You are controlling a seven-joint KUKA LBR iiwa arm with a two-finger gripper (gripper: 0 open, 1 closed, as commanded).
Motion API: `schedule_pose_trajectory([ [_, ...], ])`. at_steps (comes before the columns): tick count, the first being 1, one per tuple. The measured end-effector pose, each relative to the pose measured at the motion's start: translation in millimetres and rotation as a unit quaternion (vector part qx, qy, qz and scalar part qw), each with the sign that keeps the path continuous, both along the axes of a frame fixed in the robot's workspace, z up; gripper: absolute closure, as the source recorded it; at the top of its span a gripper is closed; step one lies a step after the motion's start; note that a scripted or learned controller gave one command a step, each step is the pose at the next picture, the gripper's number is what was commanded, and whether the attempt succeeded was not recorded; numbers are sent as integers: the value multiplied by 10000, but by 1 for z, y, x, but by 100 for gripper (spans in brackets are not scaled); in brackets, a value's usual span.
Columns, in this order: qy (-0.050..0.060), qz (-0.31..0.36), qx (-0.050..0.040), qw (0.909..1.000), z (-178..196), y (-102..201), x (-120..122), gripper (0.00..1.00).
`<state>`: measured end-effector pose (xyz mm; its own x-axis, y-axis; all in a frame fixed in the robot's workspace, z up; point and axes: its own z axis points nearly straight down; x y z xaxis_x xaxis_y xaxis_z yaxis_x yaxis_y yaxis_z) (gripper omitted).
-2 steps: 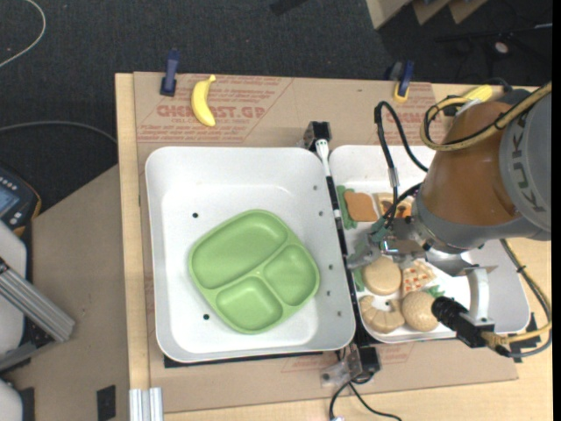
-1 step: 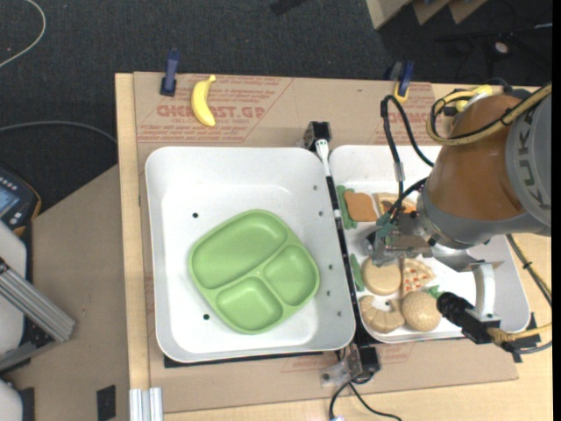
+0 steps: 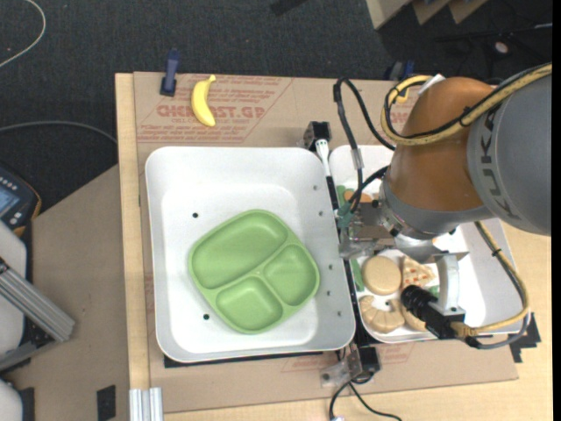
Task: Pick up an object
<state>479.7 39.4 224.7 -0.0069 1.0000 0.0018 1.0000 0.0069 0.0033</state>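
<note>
While the arm leans in from the right, the left side of the bench is quiet. A yellow banana lies on the cardboard behind the bins, at the far left, well apart from the arm, so I judge it is not the target. The left bin holds a green divided plate, flat and a little turned, near the middle. The right bin is mostly under the arm. In its near part lie tan, round, food-like objects, close together beside the wall between the bins; what they are exactly, I cannot tell. The gripper hangs over this bin just behind them, probably because the pick is meant there. Whether it is released or clenched, I cannot tell, as the wrist hides it. Nothing looks lifted yet.
</note>
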Motion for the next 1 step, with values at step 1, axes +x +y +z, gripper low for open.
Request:
schedule_pose_trajectory([
  [1,-70,-9,8,10000,147,16,1,100],
])
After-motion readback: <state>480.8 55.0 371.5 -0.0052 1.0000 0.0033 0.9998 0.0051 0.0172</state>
